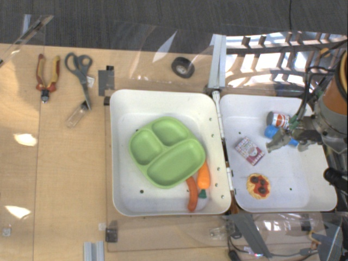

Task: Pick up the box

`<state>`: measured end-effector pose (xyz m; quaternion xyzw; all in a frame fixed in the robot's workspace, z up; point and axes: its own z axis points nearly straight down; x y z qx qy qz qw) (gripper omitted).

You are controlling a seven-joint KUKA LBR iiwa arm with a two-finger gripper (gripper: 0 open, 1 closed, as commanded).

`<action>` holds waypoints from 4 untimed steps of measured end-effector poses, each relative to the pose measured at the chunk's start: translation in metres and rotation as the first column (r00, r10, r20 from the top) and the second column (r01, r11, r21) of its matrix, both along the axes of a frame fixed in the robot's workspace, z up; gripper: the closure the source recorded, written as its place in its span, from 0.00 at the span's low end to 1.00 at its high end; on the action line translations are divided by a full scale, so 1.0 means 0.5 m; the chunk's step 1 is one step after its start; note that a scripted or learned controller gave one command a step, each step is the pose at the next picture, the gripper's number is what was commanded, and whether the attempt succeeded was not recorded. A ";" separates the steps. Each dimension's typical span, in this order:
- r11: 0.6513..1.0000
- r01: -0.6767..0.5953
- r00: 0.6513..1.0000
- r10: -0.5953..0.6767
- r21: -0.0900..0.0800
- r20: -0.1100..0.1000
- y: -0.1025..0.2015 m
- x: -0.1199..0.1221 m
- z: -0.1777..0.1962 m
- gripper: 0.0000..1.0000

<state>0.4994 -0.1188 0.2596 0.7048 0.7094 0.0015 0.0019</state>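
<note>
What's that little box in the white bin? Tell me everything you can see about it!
The box is small and flat, with pink or dark red edges and a pale, greyish printed face; the print is too small to read. It looks like thin cardboard. It lies flat, turned at a slant, on the floor of the right bin, near its left wall. Nothing touches it: the gripper is off to its right, and the little pizza toy lies below it.

There's the box (249, 149), a small flat carton with a pink-and-white printed face and a darker reddish edge, lying flat on the floor of the right-hand bin. It's turned at a slant, sitting toward the bin's left side, nothing touching it, top face up.
</note>
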 end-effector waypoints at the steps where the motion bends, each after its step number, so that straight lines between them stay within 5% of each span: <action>1: 0.987 -0.160 0.987 0.160 0.001 -0.003 -0.010 0.103 -0.217 0.00; 2: 0.981 -0.195 0.981 0.195 -0.004 0.008 0.022 0.132 -0.340 0.00; 3: 0.980 -0.197 0.980 0.197 -0.008 0.016 0.022 0.138 -0.317 1.00; 4: 1.000 -0.020 1.000 0.020 0.000 0.001 0.102 0.246 -0.147 1.00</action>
